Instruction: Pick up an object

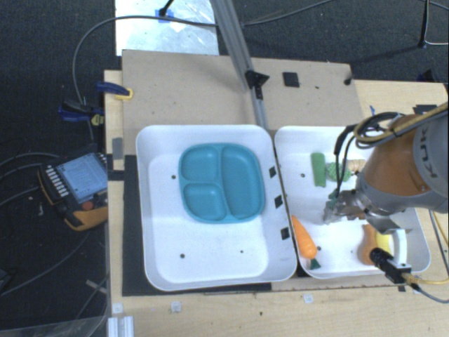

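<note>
Robot arm [403,167] reaching into the right of 2 white bins [337,135].
Its gripper [337,209], grip state impossible to tell, hangs just right of a carrot [303,237] whose long axis runs toward the bin's front edge; a green block [319,168] lies behind.

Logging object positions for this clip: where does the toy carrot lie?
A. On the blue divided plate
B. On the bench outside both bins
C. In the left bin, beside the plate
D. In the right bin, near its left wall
D: the toy carrot lies on the floor of the right bin, close against its left wall, while the blue divided plate sits apart in the left bin.
</note>
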Robot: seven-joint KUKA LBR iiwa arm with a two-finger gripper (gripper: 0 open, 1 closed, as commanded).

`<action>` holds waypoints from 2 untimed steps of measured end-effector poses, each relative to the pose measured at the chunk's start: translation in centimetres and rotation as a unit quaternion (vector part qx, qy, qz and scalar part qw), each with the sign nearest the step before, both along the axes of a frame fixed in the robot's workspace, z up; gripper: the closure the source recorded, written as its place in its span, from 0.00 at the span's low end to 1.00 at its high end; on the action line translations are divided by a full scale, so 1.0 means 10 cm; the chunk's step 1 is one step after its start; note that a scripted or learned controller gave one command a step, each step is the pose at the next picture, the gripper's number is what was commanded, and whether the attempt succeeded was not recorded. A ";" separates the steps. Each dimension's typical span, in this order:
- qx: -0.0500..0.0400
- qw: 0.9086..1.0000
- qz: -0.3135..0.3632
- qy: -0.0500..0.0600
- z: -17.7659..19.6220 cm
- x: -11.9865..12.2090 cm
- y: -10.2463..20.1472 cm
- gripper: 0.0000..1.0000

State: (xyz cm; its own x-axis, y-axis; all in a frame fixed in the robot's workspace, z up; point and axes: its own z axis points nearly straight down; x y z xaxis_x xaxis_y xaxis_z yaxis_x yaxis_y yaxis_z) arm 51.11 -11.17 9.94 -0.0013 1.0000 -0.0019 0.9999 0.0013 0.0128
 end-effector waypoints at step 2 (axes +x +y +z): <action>0.000 1.000 0.002 0.003 0.92 0.12 -0.01 1.00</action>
State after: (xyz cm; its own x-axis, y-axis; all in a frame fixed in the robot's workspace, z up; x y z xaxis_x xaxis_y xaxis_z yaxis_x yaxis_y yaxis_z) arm 52.35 -11.27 19.09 -0.0046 1.0000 -0.0017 1.0000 0.0046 0.0068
